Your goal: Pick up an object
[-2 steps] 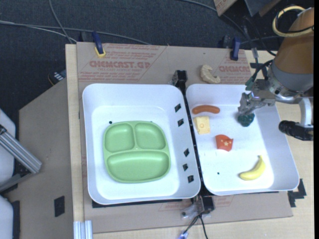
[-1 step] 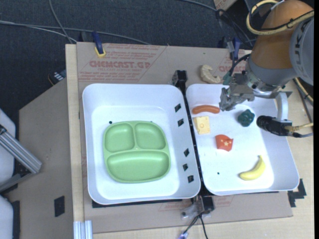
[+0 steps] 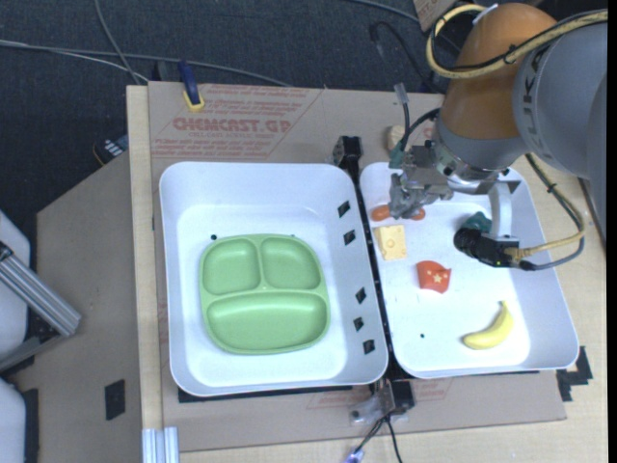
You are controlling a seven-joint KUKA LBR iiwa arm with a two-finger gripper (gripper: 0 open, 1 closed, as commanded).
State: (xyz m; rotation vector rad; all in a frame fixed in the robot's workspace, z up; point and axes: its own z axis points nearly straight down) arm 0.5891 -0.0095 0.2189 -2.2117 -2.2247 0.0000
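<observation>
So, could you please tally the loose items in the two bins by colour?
Green: 1, the divided plate
Yellow: 2, the cheese wedge and the banana
Red: 1, the strawberry
Orange: 1, a piece under the gripper, partly hidden
Total: 5

white bins (image 3: 183,258) – smooth glossy plastic; green tray (image 3: 263,292) – matt plastic

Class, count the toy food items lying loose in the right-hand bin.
4: a banana near the front, a strawberry mid-bin, a cheese slice by the divider, an orange piece partly under the gripper. More may be hidden.
</observation>
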